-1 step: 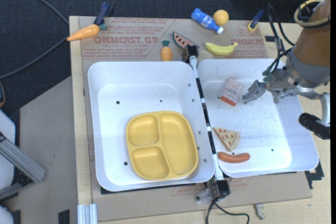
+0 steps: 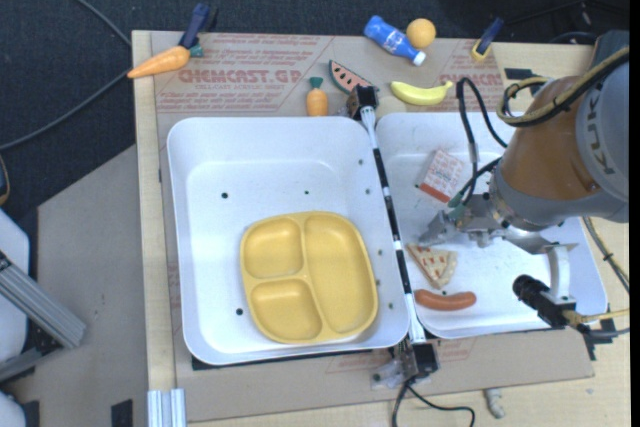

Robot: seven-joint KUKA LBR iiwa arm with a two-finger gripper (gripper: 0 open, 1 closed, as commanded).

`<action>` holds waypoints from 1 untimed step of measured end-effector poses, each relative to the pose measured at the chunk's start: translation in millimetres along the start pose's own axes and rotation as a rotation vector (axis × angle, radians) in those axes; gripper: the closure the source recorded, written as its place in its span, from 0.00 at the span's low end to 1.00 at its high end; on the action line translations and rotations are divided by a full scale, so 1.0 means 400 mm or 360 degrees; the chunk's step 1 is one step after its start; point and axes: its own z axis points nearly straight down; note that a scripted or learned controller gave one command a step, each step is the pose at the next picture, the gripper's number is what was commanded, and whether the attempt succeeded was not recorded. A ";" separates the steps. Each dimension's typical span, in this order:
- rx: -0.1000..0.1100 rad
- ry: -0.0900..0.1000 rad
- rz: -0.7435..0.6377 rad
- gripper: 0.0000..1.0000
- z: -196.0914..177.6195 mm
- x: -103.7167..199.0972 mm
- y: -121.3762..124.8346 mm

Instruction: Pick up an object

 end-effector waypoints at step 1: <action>-0.0006 -0.0002 -0.0002 0.00 -0.045 0.001 0.171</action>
